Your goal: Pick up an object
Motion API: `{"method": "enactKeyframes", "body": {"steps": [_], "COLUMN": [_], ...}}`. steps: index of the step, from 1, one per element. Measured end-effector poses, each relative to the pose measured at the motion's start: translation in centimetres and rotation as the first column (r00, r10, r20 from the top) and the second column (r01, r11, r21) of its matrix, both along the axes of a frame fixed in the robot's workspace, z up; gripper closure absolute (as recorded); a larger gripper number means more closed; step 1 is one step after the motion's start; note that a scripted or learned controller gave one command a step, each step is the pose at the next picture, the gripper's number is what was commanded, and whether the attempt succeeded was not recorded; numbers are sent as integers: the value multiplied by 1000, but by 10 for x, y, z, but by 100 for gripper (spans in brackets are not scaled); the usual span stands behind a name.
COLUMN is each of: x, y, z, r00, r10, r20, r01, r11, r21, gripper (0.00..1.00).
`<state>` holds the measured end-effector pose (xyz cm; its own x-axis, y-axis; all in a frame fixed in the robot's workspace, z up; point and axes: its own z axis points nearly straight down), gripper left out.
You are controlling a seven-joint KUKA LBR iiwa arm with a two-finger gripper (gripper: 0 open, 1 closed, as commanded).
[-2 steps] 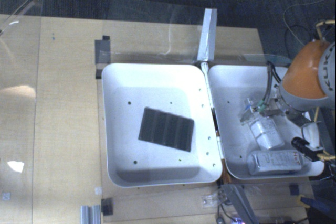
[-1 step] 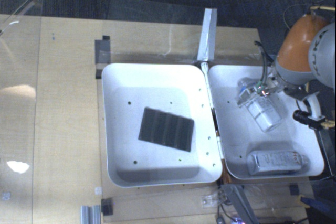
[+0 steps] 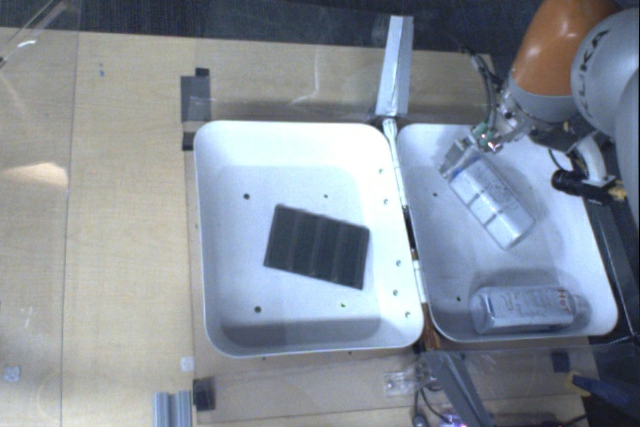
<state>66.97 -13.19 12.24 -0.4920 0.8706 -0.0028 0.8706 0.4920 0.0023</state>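
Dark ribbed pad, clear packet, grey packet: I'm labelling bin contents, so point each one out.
dark ribbed pad [image 3: 317, 246], camera view, its centre, left bin.
clear packet [image 3: 492, 200], camera view, its middle, right bin.
grey packet [image 3: 525, 306], camera view, its middle, right bin's near edge.

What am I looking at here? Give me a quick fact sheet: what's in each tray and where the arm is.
left bin: one dark ribbed rectangular pad, lying flat
right bin: clear plastic package, tilted; grey oblong package near the front wall
arm: over the right bin's back corner
gripper: beside the clear package's upper end; grasp cannot be told
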Motion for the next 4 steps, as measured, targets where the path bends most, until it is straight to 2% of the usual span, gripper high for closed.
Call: {"method": "enactKeyframes", "body": {"steps": [1,2,3,4], "x": [-5,0,-51,-13], "y": [6,9,38,61], "z": [-30,-20,0,64], "r00": [998,998,910,972], "r10": [61,66,414,236], "r20": [-22,3,3,5], "r01": [-61,-66,-414,-236], "r11": [998,998,910,972], "r21": [-7,-8,0,0], "gripper": [0,100,100,100]}}
